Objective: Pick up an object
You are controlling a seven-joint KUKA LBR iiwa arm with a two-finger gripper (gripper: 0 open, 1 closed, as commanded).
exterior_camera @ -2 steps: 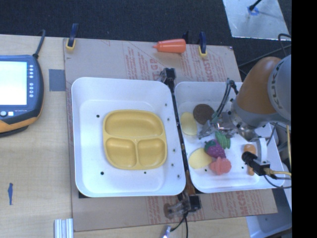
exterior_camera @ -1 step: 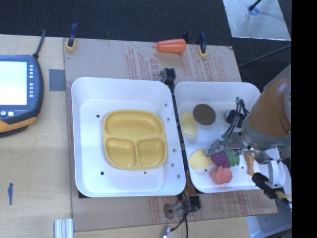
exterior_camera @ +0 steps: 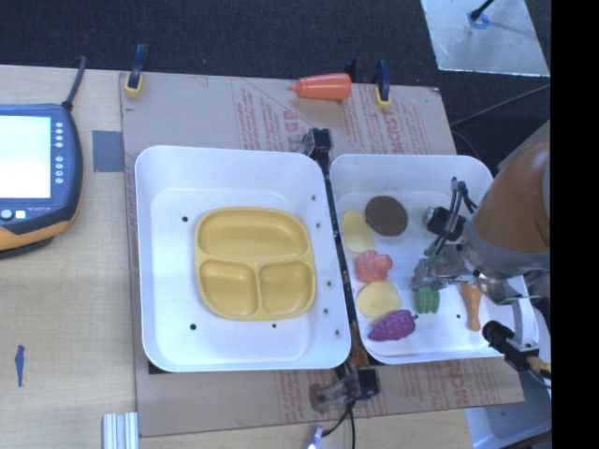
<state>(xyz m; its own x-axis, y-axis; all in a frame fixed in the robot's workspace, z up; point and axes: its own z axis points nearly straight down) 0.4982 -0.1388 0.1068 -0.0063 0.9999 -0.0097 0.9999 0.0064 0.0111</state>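
The right bin (exterior_camera: 412,171) holds several toy foods: a brown round disc (exterior_camera: 386,215), a pale yellow piece (exterior_camera: 355,231), a pink piece (exterior_camera: 372,266), a yellow lemon-like piece (exterior_camera: 378,299), purple grapes (exterior_camera: 392,325), a green piece (exterior_camera: 428,299) and an orange carrot-like piece (exterior_camera: 472,306). My gripper (exterior_camera: 429,276) hangs low over the right half of this bin, its tip just above the green piece. The arm's grey and orange body covers the bin's right side.
The left bin (exterior_camera: 159,251) carries a yellow three-compartment plate (exterior_camera: 255,262). An orange toy carrot (exterior_camera: 323,87) lies on the cardboard behind the bins. A teach pendant (exterior_camera: 33,176) sits at the far left. Clamps hold the cardboard's back edge.
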